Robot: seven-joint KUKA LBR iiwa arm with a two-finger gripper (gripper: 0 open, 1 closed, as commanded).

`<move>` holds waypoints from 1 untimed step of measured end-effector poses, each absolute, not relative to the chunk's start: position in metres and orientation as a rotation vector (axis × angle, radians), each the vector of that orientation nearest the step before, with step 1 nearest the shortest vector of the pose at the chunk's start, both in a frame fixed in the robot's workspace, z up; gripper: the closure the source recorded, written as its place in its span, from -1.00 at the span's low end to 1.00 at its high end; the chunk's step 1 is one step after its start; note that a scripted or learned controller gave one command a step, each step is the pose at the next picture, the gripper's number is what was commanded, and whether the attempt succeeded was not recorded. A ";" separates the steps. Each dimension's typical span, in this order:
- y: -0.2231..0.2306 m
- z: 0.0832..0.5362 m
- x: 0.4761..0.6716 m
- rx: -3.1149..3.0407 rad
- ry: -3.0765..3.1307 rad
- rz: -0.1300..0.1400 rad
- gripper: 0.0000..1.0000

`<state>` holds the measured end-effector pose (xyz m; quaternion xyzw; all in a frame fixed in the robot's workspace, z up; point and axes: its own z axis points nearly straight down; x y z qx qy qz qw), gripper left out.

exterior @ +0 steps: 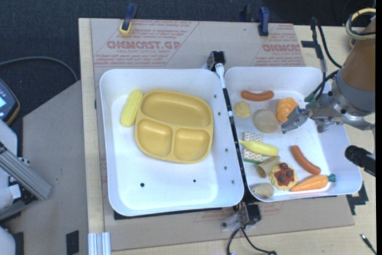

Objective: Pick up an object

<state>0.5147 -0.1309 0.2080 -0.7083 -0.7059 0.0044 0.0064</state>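
The right bin holds several toy foods. A red sausage lies near its far wall, and an orange piece sits just right of it. Below them are a round beige piece and a small yellowish lump. A banana, a second sausage, a pizza slice and a carrot lie toward the near side. My gripper reaches in from the right and hangs low, just below the orange piece and right of the beige one. Nothing shows in its grasp.
The left bin holds a yellow divided plate with a corn cob beside it on the left. Black clips join the bins along the middle wall. A black cable runs along the arm at the right.
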 end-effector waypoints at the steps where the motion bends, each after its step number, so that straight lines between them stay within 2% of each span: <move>1: -0.130 0.216 0.518 -2.221 -2.221 0.000 -1.00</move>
